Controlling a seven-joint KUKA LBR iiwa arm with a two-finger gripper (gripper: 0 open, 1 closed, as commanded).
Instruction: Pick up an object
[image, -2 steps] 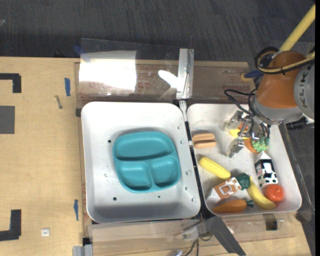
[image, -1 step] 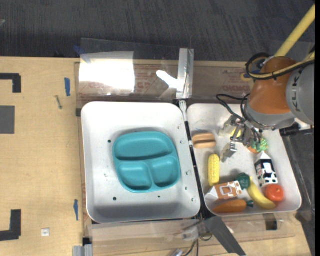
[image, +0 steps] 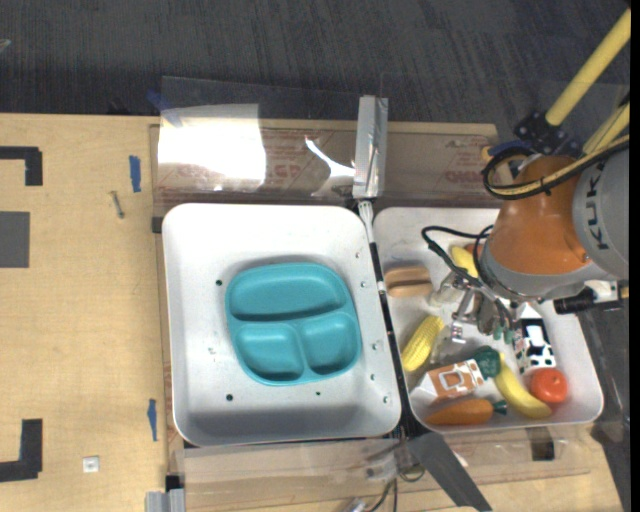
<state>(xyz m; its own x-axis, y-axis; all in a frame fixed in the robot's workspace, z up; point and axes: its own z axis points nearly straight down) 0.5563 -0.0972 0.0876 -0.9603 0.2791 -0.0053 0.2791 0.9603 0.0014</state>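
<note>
Arm (image: 545, 225), nearest the lens, reaches in from the right and hangs over the right bin (image: 590, 400). Left bin (image: 190, 300) holds a teal tray (image: 293, 322), well apart from the action. Gripper (image: 478, 318) sits low in the right bin among the toys; whether it is wide, narrow or holding anything I cannot tell, it is too cluttered and small here. Likely targets lie crowded right beside it: yellow corn (image: 421, 341) to its left, banana (image: 518, 390) below right, carton (image: 461, 380) just below, carrot (image: 461, 411) at the bin's near edge, tomato (image: 547, 385) touching the banana, green piece (image: 487, 362) by the carton, bun (image: 405, 279) near the divider. Risks, as a judgement: items touch, so a close could pinch two, or push the corn aside and miss; rounded banana and tomato may slip out; black cable (image: 440, 240) loops near the wrist and could snag.
</note>
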